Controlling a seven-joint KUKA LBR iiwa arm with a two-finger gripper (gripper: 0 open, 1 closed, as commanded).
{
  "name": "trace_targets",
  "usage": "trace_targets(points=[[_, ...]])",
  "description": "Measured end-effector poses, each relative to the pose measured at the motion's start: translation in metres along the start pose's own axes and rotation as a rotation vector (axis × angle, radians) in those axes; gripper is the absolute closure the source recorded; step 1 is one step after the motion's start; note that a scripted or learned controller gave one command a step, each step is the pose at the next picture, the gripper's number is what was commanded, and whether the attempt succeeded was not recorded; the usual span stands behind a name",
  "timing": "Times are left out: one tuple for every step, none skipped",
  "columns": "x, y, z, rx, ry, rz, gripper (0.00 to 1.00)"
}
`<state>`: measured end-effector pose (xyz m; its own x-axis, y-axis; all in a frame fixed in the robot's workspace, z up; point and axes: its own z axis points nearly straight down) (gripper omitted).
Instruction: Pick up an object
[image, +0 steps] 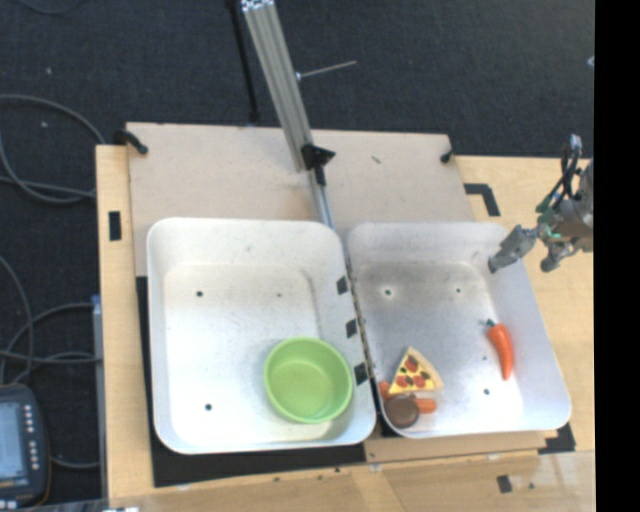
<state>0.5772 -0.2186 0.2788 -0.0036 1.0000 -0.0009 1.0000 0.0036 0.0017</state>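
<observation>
**Arm parked at the right bin's far corner, nothing in hand**

We see the gripper (534, 252) over the far right edge of the right bin (440, 255), fingers spread apart with nothing between them. The carrot (501, 349) lies near that bin's right wall. The pizza slice (414, 373) and a brown round piece (403, 410) sit at its near left corner. The green bowl (308, 379) is in the left bin (200, 260).

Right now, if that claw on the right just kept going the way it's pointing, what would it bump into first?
Probably the right bin's bare white floor. The gripper hangs at that bin's far right edge, pointing down and left. The carrot lies nearer the camera, likely off that line, though height is hard to judge from above.
</observation>
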Motion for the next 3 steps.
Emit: trace_targets(points=[[0.000,0.000,0.000,0.000,0.000,0.000,0.00],[0.008,0.003,0.053,0.005,-0.001,0.000,0.00],[0.007,0.004,0.095,0.005,-0.001,0.004,0.00]])
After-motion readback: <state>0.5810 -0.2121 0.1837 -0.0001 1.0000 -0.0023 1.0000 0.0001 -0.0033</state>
